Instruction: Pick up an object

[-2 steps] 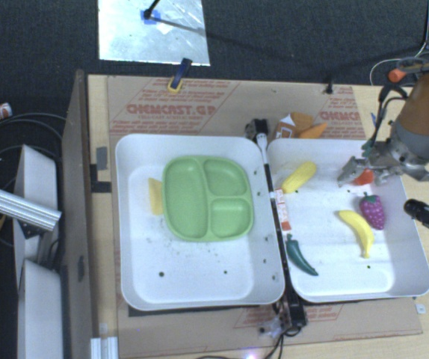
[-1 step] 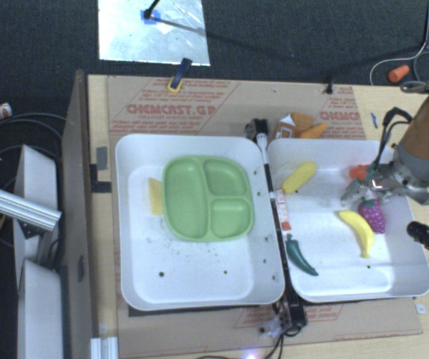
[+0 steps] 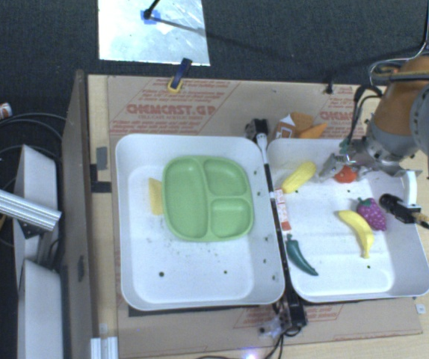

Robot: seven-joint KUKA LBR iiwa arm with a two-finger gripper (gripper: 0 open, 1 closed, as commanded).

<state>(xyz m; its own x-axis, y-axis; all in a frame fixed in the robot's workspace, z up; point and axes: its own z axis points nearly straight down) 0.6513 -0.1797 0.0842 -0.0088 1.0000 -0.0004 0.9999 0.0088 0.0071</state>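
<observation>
My gripper is low over the back of the right bin, right above a small red object that partly shows beneath it. A yellow corn-like piece lies just left of the gripper. In front of it, toward the bin's middle right, a bunch of purple grapes touches a yellow banana. A dark green chili pepper lies near the bin's left wall.
The left bin holds a green divided plate with a yellow piece sticking out at its left edge. Orange and brown items lie on the cardboard behind the right bin.
</observation>
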